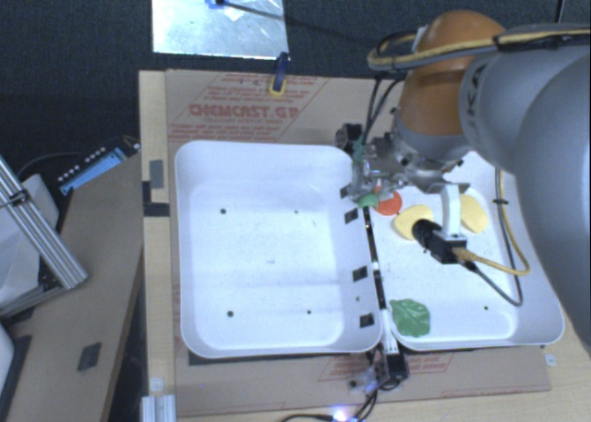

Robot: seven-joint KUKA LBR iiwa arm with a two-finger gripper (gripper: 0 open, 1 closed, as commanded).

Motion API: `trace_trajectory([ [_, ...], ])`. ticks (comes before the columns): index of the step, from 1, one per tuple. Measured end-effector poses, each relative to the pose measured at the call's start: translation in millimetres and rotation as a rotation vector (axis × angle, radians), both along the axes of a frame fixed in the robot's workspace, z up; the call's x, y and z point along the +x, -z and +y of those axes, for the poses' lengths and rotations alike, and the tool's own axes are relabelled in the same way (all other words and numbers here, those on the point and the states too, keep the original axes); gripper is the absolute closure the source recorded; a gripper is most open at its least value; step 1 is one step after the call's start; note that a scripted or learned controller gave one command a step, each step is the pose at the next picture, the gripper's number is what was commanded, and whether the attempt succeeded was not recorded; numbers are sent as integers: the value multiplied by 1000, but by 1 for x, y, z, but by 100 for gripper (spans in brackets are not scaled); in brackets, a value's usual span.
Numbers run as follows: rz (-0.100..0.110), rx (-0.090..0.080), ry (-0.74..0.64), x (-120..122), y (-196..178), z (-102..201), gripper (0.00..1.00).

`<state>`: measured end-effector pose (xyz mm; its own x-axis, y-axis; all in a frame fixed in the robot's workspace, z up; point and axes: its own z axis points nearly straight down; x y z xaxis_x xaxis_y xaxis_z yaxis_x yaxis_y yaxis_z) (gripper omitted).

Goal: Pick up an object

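Camera view. The arm (517, 88) comes in from the right and bends down over the right bin (517, 323). Its gripper (371, 191) sits low at that bin's left wall, up against the divide with the left bin (268, 254). Whether the fingers are spread or closed cannot be told; the wrist and its cabling hide them, and nothing can be confirmed between them.

Objects, all placed from the right bin's left wall:
- an orange-red piece (389, 203) just beside the wall, directly under the gripper, with a green bit (368, 198) touching or overlapping it;
- a yellow flat piece (412, 221) a little further in, partly behind the black cable fitting (438, 243);
- a second yellow piece (473, 215) further in again;
- a green leaf-like piece (410, 317) near the wall, toward the front of the bin, well apart from the rest.

Judgement: the step in hand is closing on the orange-red piece. It lies flat and hard by the wall, so one finger has little room; the descent should be straight and fully down before closing. Risk of pinching the green bit instead, or of skating over both. The lift should be slow enough to show whether anything came up.
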<state>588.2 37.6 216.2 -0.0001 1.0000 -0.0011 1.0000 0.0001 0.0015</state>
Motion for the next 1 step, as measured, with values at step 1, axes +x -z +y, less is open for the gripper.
trace_trajectory([
  [1,-2,-3,6,16,-13,-80,100],
])
